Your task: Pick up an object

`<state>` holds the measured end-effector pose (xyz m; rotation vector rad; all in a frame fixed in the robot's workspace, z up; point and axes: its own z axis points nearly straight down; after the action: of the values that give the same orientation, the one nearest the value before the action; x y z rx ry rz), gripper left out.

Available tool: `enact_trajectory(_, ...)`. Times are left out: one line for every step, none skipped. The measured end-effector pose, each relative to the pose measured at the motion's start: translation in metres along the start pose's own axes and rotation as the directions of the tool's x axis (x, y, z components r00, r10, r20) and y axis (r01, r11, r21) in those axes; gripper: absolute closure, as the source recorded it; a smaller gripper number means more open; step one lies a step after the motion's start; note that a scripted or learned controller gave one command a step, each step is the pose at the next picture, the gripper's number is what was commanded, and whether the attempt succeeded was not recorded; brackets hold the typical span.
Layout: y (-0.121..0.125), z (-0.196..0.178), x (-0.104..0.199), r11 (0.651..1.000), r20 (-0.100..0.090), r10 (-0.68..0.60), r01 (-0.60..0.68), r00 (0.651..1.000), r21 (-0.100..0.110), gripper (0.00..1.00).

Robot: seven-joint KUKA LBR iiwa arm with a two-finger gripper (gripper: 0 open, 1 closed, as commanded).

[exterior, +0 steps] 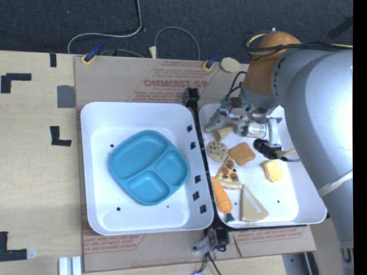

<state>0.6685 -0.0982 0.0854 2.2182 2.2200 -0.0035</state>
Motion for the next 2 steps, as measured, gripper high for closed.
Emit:
enact_trajectory(0.0001,0.0,-0.0006,1.0,-0.001,-0.001,0.001,1.0,0.0,0.0)
enact_trajectory(-0.0003,0.0,0.0014,1.0,0.002,0.001,-0.001,1.0,0.0,0.0)
